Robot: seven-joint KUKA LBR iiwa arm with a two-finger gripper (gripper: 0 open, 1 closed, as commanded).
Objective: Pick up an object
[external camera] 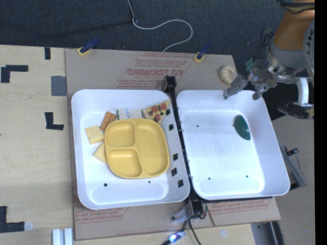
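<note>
Brown cardboard (148,70) is spread over the bench, and on it two shallow white bins are set side by side. A small dark green object (242,127) is seen lying alone on the floor of the right bin (225,182), toward its far right part; it is judged the likeliest thing to be picked up. The gripper (246,88) is held above the far rim of that bin, up and slightly left of the green object and apart from it. Its fingers are spread, and nothing is seen between them. A pale rounded object (228,74) rests on the cardboard just outside the bin, near the gripper.

In the left bin (87,188) a yellow divided plate (137,148) is laid over several flat pieces (95,133), tan and patterned.

Nothing has yet been grasped or lifted, as far as can be judged; the descent, the closing and the lift are all left to be done.
</note>
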